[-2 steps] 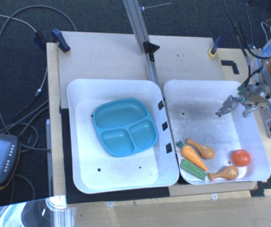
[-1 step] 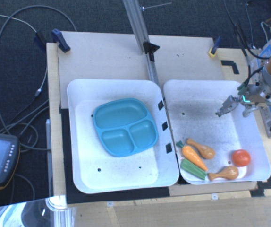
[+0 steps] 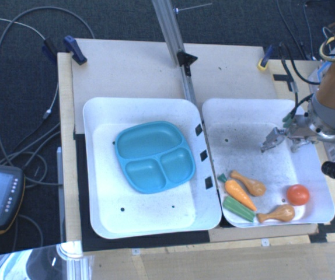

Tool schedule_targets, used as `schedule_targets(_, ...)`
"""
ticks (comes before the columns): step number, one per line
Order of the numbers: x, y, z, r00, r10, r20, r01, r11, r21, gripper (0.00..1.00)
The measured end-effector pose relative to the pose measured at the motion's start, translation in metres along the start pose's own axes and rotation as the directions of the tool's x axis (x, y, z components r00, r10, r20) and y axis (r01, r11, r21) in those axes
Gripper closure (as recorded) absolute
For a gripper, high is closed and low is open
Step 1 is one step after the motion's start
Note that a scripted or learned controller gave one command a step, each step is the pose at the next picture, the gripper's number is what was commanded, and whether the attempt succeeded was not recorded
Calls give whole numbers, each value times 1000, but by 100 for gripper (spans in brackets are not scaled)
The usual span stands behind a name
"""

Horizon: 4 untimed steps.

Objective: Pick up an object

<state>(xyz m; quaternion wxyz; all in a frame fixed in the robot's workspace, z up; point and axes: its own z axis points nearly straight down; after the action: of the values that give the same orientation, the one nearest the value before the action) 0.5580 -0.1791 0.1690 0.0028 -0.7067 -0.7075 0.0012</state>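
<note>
Your table (image 3: 132,69) carries two shallow white bins side by side. The left bin (image 3: 97,156) holds a blue divided plate (image 3: 154,156), lying flat near its centre — not part of the present approach, by my reading. The right bin (image 3: 243,112) holds the candidates, all gathered along its near edge: a red tomato (image 3: 297,194) to the right, an orange carrot (image 3: 239,193) with a green vegetable (image 3: 238,209) just beside it, and two tan drumstick-shaped pieces, one (image 3: 249,184) just behind the carrot and one (image 3: 277,214) near the front rim below the tomato.

Your arm (image 3: 334,89) reaches in from the right, and the end effector (image 3: 277,137) hangs over the bare middle of the right bin, well apart from every item. Its fingers appear splayed, released, with nothing between them.

Judgement: the pick is at the approach step; no grasp has been made. The next move calls for you to travel toward the near edge of the bin, settle on one piece, and descend with the fingers straddling it. The tomato stands apart from its neighbours and looks the cleaner target — though round, so it may roll. The carrot and the green vegetable lie too close together to take one without disturbing the other.
</note>
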Motion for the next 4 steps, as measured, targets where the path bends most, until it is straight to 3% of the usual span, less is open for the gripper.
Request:
schedule_targets(1, 1, 9, 53, 1000, 0, 0, 0, 1000, 1, 0)
schedule_targets(2, 2, 9, 78, 1000, 1, 0, -1, 1000, -1, 0)
schedule_targets(3, 2, 10, 65, 1000, 0, 1, 0, 1000, -5, 100)
schedule_targets(4, -5, 12, 2, 1000, 1, 5, 0, 1000, -13, 100)
